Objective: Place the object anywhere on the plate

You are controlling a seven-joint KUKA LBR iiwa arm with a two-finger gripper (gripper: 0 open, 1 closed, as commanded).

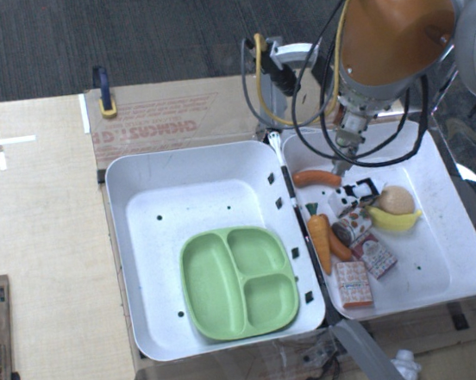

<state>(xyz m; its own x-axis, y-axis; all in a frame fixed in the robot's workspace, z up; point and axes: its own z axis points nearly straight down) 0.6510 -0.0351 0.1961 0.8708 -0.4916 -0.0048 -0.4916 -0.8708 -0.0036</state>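
Camera view, arm: the grey arm with its orange band comes in from the right and hangs over the far part of the right bin (459,282).
Camera view, gripper: the gripper (345,164) points down above the far left part of that bin, just above the pile of objects; whether it is spread or pressed together I cannot tell, because it is small and cables cross in front of it. Nothing is seen held in it.
Camera view, plate: the green plate (240,281) with three compartments lies in the near part of the left bin (140,241).
Camera view, objects: all candidates lie in the right bin, well apart from the plate. An orange sausage-like piece (316,178) is nearest to the gripper; a carrot (320,242) lies along the left wall; a banana (397,220) touches a pale round object (396,200); two small packets (353,283) lie nearer to the front.
Handling (a judgement): these look like light toy foods of smooth plastic, stiff and rather slippery, not fragile.
Where to take hold: for the sausage-like piece or the carrot, I would close across the narrow width at the middle of its length, so it does not tilt.
Risk: the objects lie close together (the carrot touches its neighbours), so a finger may push one aside.
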